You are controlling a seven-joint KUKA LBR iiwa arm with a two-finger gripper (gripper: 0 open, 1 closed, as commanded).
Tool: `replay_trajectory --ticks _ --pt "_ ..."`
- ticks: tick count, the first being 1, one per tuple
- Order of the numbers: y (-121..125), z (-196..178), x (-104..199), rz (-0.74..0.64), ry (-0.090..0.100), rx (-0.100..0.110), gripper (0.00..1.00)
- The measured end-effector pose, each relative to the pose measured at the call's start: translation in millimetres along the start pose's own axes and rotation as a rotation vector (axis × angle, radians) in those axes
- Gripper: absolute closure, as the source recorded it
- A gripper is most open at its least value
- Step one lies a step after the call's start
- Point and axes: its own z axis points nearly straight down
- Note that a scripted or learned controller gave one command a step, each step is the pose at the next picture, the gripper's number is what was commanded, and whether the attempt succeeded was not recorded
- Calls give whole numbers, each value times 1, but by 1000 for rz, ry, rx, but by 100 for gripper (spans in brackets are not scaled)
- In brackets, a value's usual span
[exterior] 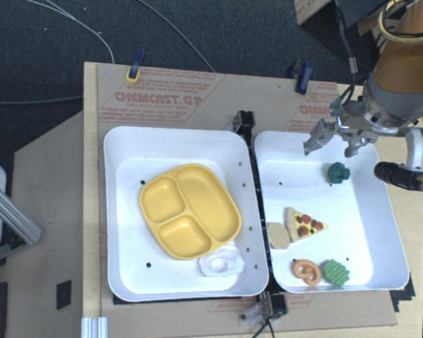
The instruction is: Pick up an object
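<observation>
My gripper [335, 143] hangs open over the back of the right bin [378, 230], nothing between its fingers. A small dark green object [338, 172] lies just below and slightly right of it, apart from the fingertips. Further forward in the same bin lie a pizza slice toy [305, 224], a beige flat round piece [279, 235], a pretzel [306, 271] and a green leafy piece [335, 272].
The left bin [118, 195] holds a yellow divided plate [189, 210] and a white fried-egg toy [221, 261] at its front. Black clamps sit on the divider between bins. The bench board surrounds both bins.
</observation>
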Motion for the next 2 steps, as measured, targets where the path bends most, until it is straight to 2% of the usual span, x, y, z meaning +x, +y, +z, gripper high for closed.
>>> replay_trajectory --ticks 1,2 --pt "2 -5 0 -2 -1 -10 0" --pt "11 51 -5 -1 -1 -4 0"
